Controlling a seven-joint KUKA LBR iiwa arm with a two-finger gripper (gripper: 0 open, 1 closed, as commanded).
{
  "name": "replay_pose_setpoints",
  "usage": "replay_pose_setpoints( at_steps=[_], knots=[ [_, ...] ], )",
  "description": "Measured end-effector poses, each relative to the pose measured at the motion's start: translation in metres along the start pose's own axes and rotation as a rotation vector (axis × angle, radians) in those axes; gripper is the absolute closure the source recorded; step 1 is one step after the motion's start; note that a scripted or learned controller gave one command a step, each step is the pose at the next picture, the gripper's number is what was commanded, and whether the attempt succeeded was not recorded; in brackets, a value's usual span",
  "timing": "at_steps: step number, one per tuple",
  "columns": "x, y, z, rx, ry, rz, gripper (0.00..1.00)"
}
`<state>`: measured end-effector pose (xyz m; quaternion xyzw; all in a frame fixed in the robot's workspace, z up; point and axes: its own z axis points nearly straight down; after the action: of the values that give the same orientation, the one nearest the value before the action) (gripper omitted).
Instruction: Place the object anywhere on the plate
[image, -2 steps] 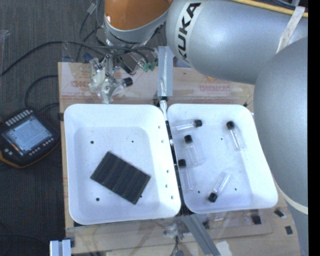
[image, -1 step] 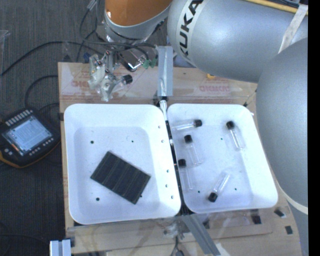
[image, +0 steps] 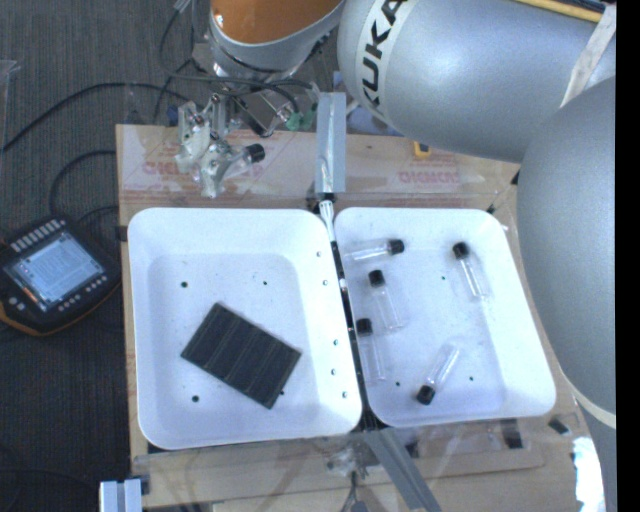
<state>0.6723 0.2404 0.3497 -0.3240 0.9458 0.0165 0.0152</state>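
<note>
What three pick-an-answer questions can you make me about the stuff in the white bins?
1. Where is the dark plate?
A in the left bin
B on the bench
C on the floor

2. How many vials are in the right bin?
A two
B five
C nine

3. How do those vials sit?
A standing up
B lying down
C stacked in a pile

Answers: 1 A, the plate lies flat on that bin's floor. 2 B, five black caps show there. 3 B, each vial rests on its side, apart from the others.

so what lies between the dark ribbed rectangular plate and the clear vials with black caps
In the camera view, the dark ribbed rectangular plate sits in the left white bin; the clear vials with black caps lie in the right bin. Between them: bare bin floor and the adjoining rims.
</note>
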Motion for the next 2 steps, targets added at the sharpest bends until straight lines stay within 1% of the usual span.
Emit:
replay_pose_setpoints(
  at_steps=[2],
  knots=[
    [-0.0029,0.0002,-0.0199,-0.005,-0.012,0.003,1.00]
  ],
)
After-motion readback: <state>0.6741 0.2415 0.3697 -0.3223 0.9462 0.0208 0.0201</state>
